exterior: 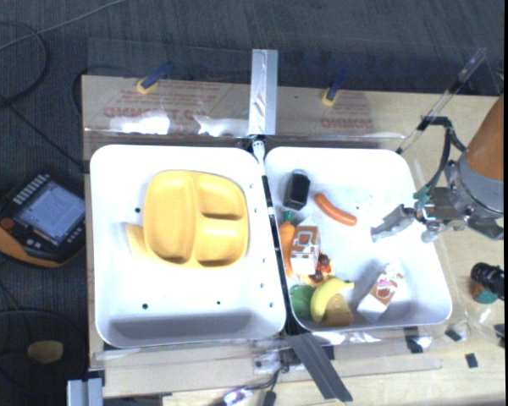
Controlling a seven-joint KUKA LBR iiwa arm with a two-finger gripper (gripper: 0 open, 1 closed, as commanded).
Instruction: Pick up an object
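My gripper (409, 227) hangs over the right side of the right bin (411, 169), open, with nothing between its fingers. One grey finger (388, 224) splays out to the left. Left of it lies an orange sausage (334, 209). Below it a small white carton (381, 292) with red print stands near the bin's front. Further left are a black object (297, 189), a carrot (286, 237), a small printed box (304, 249), a banana (329, 295) and a green item (300, 299).
The left bin (118, 311) holds a yellow divided plate (195, 216). A metal divider (263, 100) stands behind the seam between the bins. A handheld device (42, 218) lies on the floor to the left.
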